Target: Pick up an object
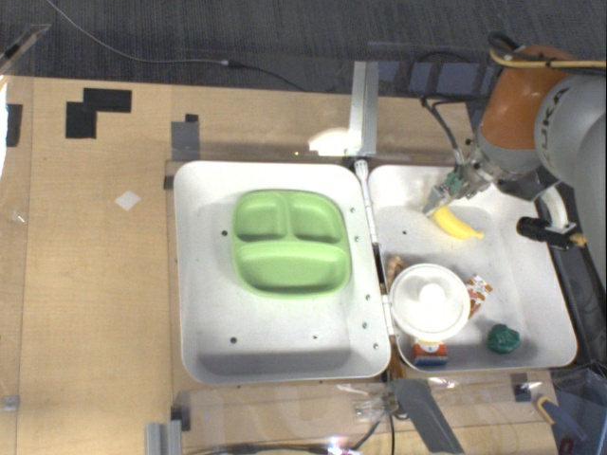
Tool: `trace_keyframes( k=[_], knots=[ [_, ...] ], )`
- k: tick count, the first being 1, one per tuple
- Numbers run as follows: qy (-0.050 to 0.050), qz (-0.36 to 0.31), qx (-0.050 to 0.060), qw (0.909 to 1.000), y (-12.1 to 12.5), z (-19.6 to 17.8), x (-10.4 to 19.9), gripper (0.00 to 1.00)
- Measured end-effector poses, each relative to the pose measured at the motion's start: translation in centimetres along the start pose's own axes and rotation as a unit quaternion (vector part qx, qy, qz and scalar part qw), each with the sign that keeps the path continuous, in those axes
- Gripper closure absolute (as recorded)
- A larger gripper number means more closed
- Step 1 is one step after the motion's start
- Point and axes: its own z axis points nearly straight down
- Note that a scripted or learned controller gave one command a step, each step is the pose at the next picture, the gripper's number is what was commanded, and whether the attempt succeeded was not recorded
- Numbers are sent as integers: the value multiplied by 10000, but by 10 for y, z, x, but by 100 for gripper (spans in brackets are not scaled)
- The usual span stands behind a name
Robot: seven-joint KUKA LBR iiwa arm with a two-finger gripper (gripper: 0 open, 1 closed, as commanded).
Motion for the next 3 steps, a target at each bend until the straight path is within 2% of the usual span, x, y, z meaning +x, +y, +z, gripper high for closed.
trace_keyframes(
  k=[1, 2, 3],
  knots=[
    [46, 694, 8, 9976, -2, 13, -3, 100],
    [45, 823, -4, 9966, 22, -112, 60, 100],
    [33, 800, -28, 9968, 24, -124, 60, 100]
  ],
)
